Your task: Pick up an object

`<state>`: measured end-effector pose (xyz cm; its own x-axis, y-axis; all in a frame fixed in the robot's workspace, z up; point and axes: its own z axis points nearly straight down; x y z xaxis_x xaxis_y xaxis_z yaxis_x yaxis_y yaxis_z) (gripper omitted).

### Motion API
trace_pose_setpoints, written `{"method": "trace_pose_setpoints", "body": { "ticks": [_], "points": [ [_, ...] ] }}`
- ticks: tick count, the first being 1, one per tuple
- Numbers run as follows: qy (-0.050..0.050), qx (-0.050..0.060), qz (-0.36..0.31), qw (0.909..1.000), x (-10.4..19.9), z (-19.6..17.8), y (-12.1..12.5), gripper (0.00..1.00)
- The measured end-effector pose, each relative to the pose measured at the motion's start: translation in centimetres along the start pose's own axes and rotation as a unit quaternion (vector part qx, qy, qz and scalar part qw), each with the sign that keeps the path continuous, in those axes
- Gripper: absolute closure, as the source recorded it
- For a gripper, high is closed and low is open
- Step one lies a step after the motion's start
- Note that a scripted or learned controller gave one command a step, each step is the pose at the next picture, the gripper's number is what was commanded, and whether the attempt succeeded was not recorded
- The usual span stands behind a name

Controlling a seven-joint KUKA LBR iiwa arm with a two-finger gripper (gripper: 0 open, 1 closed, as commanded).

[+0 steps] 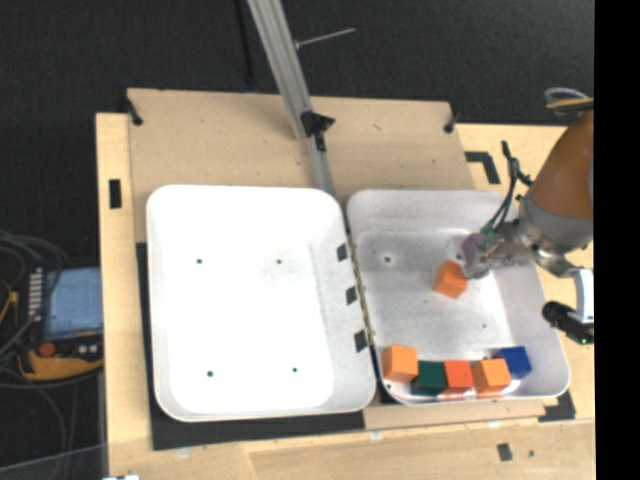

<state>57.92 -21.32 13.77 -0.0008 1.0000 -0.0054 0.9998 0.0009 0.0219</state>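
1. Hovering over the right white plastic bin [520, 268], my two-finger gripper [478, 258] sits just beside a small orange cube [451, 281]; whether it grips anything, I cannot tell.
2. That small orange cube lies tilted near the bin's middle, apart from the row of coloured blocks [455, 373] along the front wall.
3. I judge it light, rigid and flat-faced, not fragile.
4. Two opposite flat faces would suit my grasp; the tilt may let it slip.
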Motion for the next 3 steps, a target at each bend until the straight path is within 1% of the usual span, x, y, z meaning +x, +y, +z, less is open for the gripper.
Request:
{"method": "trace_pose_setpoints", "body": {
  "ticks": [1,2,3],
  "points": [
    [0.002,0.008,-0.001,1.0000,0.3,-4.7,-0.4,1.00],
    [0.001,0.007,-0.002,1.0000,0.1,-10.2,-0.1,1.00],
    [0.002,0.009,-0.005,0.9999,0.1,-10.8,0.0,1.00]
  ]
}}
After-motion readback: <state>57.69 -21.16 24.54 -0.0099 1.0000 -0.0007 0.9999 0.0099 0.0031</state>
